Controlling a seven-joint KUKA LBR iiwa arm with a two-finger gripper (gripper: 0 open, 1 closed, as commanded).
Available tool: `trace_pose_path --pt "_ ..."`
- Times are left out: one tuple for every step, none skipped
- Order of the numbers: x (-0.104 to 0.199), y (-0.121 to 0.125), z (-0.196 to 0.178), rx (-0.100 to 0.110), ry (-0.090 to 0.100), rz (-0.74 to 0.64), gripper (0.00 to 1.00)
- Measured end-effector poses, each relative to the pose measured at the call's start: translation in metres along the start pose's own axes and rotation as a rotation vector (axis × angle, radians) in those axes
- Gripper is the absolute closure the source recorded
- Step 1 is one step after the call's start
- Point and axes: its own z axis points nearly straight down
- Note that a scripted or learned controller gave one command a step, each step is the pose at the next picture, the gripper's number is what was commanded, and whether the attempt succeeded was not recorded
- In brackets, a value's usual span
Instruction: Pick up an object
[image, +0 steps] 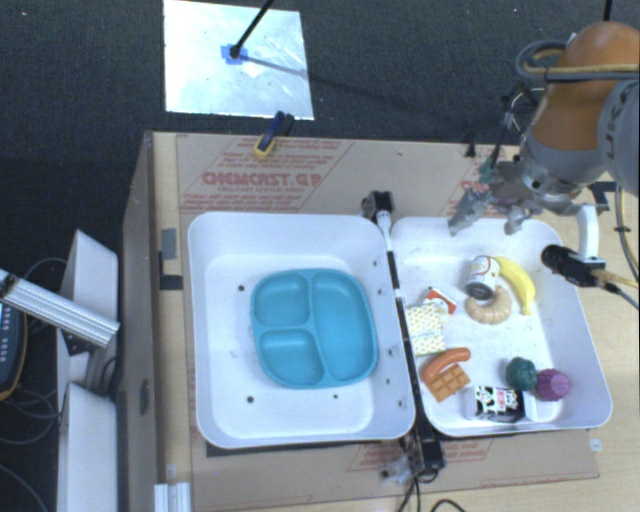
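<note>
Though the task names no single target, the nearest candidates, a curved yellow plastic banana (518, 281) and a small white cup (483, 276) touching a beige ring-shaped bagel (490, 309), lie just below the hand (492, 212) in the right white bin (580, 350). The hand hovers over the bin's far edge with fingers spread apart, gripping nothing. Nothing is lifted; descent, grasp and lift all remain. Farther off lies a blue divided plate (313, 327).

Banana (518, 283), yellow, curved, lying flat in right bin (590, 390); beside bagel (490, 310). Sausage (445, 360), waffle (448, 380), purple item (553, 384) nearer front.
</note>
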Motion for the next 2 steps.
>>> trace_pose_path --pt "-0.045 -0.005 0.008 0.0 -0.001 0.002 0.0" --pt "-0.051 -0.025 0.08 0.003 0.0 0.002 0.0"
